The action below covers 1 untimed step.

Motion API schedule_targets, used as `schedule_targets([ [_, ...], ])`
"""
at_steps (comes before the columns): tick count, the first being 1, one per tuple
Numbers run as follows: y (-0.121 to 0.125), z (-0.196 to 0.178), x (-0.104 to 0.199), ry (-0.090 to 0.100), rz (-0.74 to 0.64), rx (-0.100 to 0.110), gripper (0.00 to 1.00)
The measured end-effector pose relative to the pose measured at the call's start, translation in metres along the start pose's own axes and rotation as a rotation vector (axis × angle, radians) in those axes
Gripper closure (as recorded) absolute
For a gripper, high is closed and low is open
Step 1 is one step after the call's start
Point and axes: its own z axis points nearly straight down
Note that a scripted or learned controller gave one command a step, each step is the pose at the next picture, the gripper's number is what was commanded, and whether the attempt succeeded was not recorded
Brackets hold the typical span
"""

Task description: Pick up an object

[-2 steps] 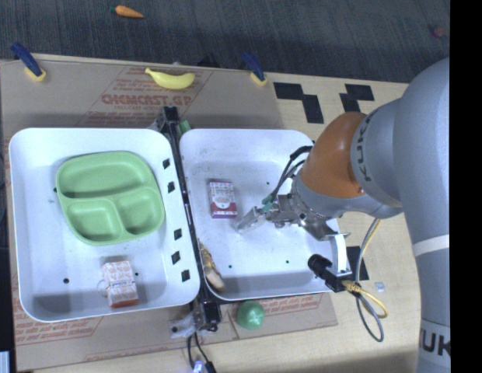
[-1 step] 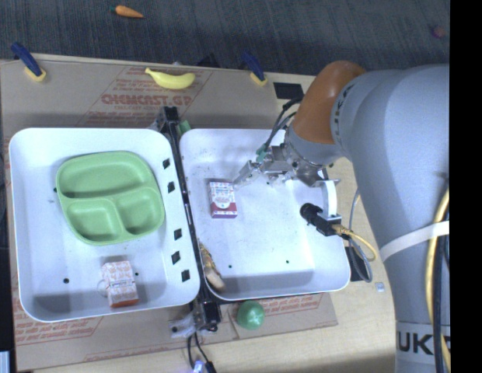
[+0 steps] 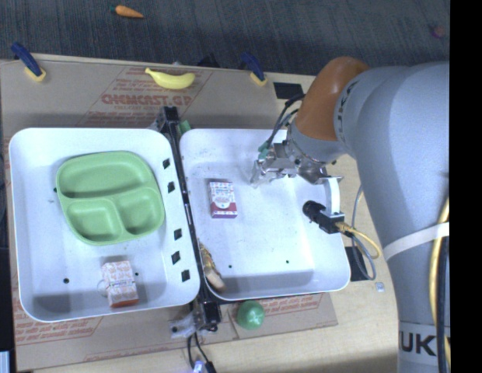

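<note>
Two shallow white bins of smooth moulded plastic with rounded corners sit side by side on a worktop [image 3: 358,305] covered by printed brown cardboard. The left bin [image 3: 23,208] holds a pale green compartment tray [image 3: 109,196], matte and softly rounded, with one long section toward the far side and two smaller ones nearer the camera; nearer the camera in the same bin lies a small red and white carton [image 3: 119,283], boxy and slightly crumpled at its edges. The right bin [image 3: 303,274] holds a small flat red box [image 3: 222,198] with a pale printed face, rectangular, lying flat on the bin floor left of centre, well apart from the walls. The grey arm [image 3: 396,146], smooth and tubular with an orange band [image 3: 326,99] above the wrist, reaches in over the far right part of this bin, and the end effector [image 3: 264,169], a cluster of bare metal parts, hangs just right of the red box without touching it; whether it is wide or narrow cannot be told from this angle, and nothing shows between its tips. A black cable plug [image 3: 319,216] hangs beside the wrist above the bin's right side. On the cardboard beyond the bins lies a yellow banana [image 3: 170,77], curved and glossy, and a green ball [image 3: 249,314] rests by the near rim of the right bin. Blue clamps [image 3: 27,61] grip the cardboard's far edge.
</note>
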Motion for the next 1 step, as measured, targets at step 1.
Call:
schedule_targets([
  [1, -0.0249, -0.1085, -0.0164, -0.003, 0.003, -0.004, 1.00],
])
